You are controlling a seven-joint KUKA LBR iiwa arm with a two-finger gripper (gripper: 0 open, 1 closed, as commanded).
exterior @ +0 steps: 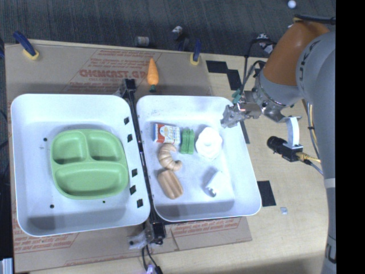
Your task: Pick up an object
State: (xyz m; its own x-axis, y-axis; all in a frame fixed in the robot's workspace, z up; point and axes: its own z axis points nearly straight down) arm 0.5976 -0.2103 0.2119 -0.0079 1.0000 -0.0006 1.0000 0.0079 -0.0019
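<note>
The gripper (231, 116) hung over the right bin's (242, 178) far right rim; whether it was clenched I couldn't tell; just beside it lay a white cup (209, 142), then a green piece (187, 141), a croissant (169, 157), a bread roll (170, 184); the left bin (25, 153) held a green tray (88, 162).

Gripper (231, 116) over right bin (242, 178) edge
</note>
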